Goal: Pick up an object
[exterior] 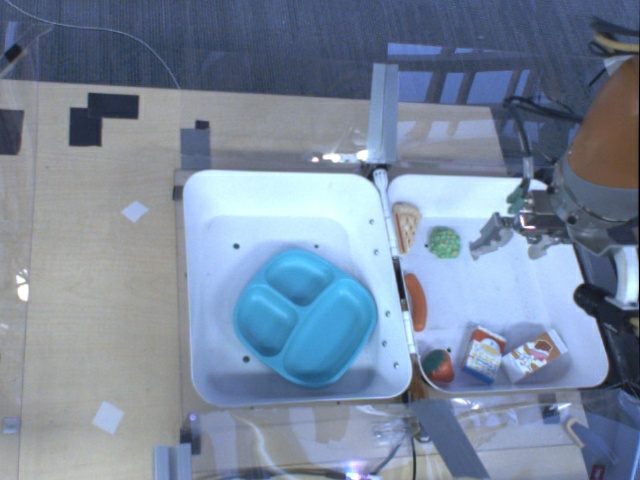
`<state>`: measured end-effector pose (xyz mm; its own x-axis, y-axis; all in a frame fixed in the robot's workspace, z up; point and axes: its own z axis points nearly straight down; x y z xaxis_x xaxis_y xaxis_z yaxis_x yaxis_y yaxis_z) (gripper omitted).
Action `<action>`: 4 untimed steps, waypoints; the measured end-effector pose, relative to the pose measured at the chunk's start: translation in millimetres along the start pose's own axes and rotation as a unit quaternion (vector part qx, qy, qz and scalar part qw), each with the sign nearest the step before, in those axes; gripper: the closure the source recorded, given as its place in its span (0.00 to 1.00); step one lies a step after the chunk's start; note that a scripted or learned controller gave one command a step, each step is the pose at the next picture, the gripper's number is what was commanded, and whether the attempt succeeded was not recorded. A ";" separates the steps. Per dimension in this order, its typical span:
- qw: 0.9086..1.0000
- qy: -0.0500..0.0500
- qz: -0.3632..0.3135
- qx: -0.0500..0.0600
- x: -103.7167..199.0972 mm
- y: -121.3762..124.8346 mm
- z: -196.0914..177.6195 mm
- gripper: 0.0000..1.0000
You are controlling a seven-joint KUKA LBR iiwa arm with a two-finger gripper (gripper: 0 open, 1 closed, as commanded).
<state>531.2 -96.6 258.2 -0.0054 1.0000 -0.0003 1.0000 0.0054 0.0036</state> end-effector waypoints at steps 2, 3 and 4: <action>0.999 0.000 -0.046 -0.002 -8.5 113.6 168.6 0.00; 0.999 0.000 -0.047 -0.005 -7.9 116.1 155.6 1.00; 0.998 0.000 -0.056 -0.002 53.9 139.3 32.5 1.00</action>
<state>670.3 -42.0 226.2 -0.1172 0.9931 -0.0012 0.9931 0.1172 0.0079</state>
